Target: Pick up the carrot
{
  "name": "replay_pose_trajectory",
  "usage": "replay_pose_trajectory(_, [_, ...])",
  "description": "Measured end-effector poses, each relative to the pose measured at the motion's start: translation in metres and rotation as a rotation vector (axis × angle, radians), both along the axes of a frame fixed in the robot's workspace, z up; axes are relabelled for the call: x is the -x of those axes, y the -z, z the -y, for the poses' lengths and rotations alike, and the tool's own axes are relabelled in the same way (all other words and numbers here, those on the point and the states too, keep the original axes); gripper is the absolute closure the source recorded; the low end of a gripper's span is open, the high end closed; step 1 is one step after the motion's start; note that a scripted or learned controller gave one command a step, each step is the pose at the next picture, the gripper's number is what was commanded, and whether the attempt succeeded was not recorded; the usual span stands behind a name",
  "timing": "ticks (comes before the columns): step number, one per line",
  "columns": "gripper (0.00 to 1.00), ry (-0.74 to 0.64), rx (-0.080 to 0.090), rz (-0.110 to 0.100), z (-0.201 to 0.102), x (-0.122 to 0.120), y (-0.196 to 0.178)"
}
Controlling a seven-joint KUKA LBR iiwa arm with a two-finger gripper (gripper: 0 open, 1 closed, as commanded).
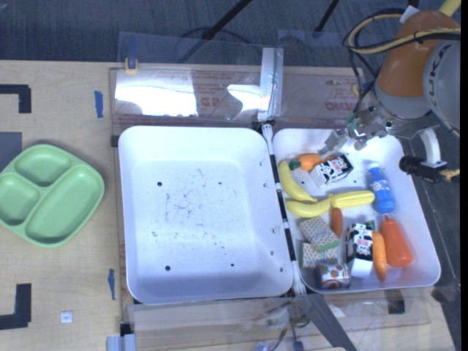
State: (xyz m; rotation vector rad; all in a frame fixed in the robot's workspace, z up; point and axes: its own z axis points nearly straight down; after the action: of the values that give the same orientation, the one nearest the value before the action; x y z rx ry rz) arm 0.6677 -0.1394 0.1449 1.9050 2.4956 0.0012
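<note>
Carrot (pixel 379 251): camera view shows a slim orange piece lying lengthwise near the right bin's front edge, touching a small black-and-white carton (pixel 360 240) on one side and a fatter orange-red bottle (pixel 396 243) on the other. A second thin orange piece (pixel 336 219) lies between banana (pixel 319 204) and a patterned packet (pixel 319 232); which of the two is the real carrot I cannot say for certain.

Arm (pixel 413 68) reaches over the right bin's (pixel 431 273) rear edge. Gripper (pixel 346 140) hangs above the rear part of that bin, well apart from the carrot; whether the jaws stand wide or narrow cannot be told from here.

Risks, as I judge them:
- Crowding. A descent could strike carton or bottle, or close on one of them.
- Lookalike orange items could draw the wrong pick.
- Carrot lies flat and is slim; it may slip out.

Writing: cow-pattern cartons (pixel 330 168) carry print too small to read. Faint lettering on the brown board (pixel 314 93) at the desk's rear edge, illegible.
</note>
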Motion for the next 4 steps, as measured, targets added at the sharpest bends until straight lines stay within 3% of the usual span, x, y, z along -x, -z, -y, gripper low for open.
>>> replay_pose_trajectory(1, [0.00, 0.038, 0.000, 0.000, 0.024, 0.000, 0.013])
replay_pose_trajectory(2, [0.00, -0.025, -0.001, -0.003, -0.014, 0.000, -0.001])
replay_pose_trajectory(3, [0.00, -0.116, -0.001, -0.003, -0.011, 0.000, 0.000])
replay_pose_trajectory(4, [1.00, -0.117, -0.001, -0.001, -0.012, -0.002, -0.007])
